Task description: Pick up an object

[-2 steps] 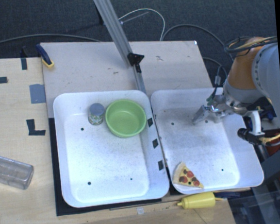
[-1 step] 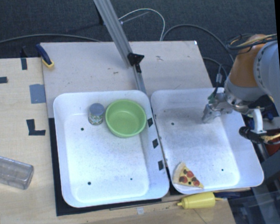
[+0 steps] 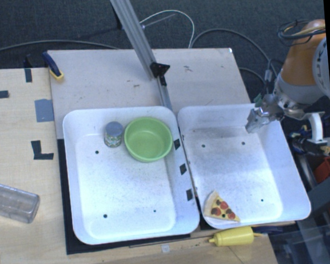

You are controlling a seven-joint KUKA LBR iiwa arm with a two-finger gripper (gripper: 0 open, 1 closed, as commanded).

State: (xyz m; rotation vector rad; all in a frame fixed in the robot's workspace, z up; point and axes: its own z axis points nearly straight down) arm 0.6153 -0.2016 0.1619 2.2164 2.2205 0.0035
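**Gripper over right bin, nothing gripped**

Gripper [image 3: 255,120] is seen at far right edge of right bin [image 3: 282,164]; finger state can't be told. Pizza slice [image 3: 220,207] lies at near left corner of that bin. Green bowl [image 3: 148,138] and small jar [image 3: 113,134], touching, are set in left bin [image 3: 87,221], far side.

Even, soft overhead light filled the scene. The two white bins [image 3: 237,168] looked bright, nearly washed out, with faint shadows along their rims. The frame was grainy and slightly soft throughout, and the dark floor [image 3: 229,8] lost detail.
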